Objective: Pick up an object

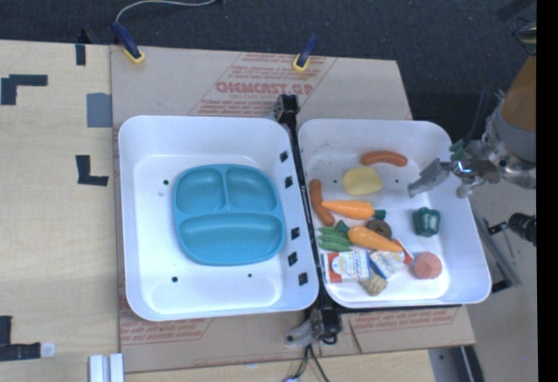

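My gripper [445,173] hangs over the right edge of the right bin [394,129], w/ the two fingers spread apart and nothing between them. One finger [425,177] points into the bin; the other is hard to make out against the grey wrist. My arm [523,123] is cut off at the picture's right side.

Objects lie in the right bin: a sausage [384,159] near the back edge, a yellow piece [363,181] just in front of it, a green pepper [425,221] near the right edge, approx. under my gripper but apart from it. Two carrots [347,208] [375,239] lie in the middle, a second sausage [320,201] by the left edge. Near the front edge are a red round thing [426,265] and small cartons [359,265], partly overlapping, so I can't tell their no. exactly.

The left bin [139,145] carries a blue divided plate [229,213] in the centre.
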`<state>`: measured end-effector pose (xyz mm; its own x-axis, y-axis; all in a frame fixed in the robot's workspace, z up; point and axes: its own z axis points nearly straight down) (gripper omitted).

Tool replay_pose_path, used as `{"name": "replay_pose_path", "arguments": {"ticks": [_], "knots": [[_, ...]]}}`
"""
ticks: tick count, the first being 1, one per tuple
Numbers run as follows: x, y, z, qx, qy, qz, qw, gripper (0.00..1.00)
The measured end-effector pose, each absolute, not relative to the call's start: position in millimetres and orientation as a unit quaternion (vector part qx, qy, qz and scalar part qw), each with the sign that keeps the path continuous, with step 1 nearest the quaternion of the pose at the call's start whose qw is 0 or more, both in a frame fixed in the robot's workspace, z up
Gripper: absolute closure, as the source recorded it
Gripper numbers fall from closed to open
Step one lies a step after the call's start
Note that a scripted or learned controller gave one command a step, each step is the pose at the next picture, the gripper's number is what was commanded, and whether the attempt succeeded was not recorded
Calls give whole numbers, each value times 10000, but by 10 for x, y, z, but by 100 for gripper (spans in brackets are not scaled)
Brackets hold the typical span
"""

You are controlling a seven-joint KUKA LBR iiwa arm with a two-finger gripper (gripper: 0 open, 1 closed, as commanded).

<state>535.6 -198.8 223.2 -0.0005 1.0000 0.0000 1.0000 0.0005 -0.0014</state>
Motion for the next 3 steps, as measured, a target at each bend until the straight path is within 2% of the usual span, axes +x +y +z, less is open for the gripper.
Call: {"name": "replay_pose_path", "arguments": {"ticks": [1,2,3], "knots": [[6080,-1473,1361,-7066,-7076,7,14,0],[6404,-1275,862,-7065,-7077,-3,-15,0],[6423,-1037,857,-7065,-7078,-4,-13,0]]}}
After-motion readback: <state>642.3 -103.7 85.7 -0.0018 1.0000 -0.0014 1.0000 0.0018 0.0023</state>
